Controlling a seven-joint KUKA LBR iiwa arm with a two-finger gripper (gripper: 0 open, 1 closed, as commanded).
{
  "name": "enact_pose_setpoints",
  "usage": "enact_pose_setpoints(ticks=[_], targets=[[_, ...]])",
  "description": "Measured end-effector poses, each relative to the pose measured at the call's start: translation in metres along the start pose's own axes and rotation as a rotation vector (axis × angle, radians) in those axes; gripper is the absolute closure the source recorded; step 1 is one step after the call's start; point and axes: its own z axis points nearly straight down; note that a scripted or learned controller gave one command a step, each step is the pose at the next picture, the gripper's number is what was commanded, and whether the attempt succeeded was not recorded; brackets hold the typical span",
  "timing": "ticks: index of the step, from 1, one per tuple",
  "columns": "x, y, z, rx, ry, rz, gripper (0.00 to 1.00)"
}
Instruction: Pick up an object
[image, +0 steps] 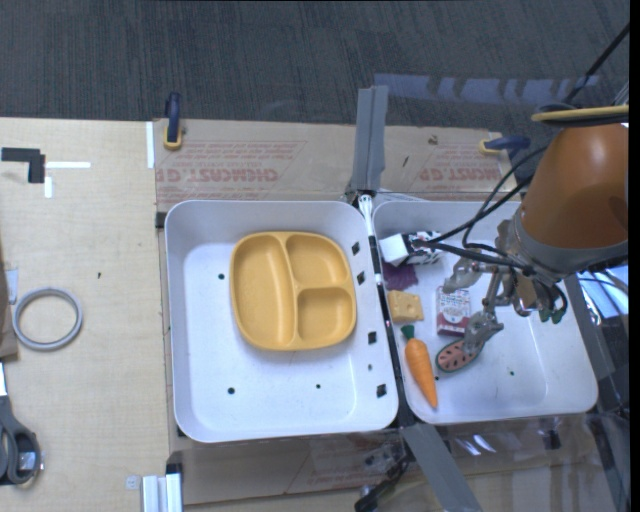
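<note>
The right bin (545, 392) holds several small items. An orange carrot (421, 372) lies near its left wall, and a watermelon slice toy (457, 356) sits just right of it. A red-and-white packet (453, 308), a tan cracker (405, 305), a purple piece (400, 276) and a small white item (392, 247) lie further back. My gripper (483, 325) hangs low in this bin, right at the upper end of the watermelon slice and beside the packet. The orange wrist (580, 190) rises behind it.
A yellow divided plate (293, 290) lies in the left bin (182, 340). Black cables (470, 245) trail from the wrist over the right bin's back. On the bench at left lie a tape ring (45, 318) and scissors (15, 452).
</note>
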Motion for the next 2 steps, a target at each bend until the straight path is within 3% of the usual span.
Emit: enact_pose_setpoints(ticks=[1, 2], targets=[[-0.017, -0.039, 0.078, 0.001, -0.003, 0.289, 0.00], [-0.043, -0.009, 0.084, -0.001, -0.016, 0.745, 0.00]])
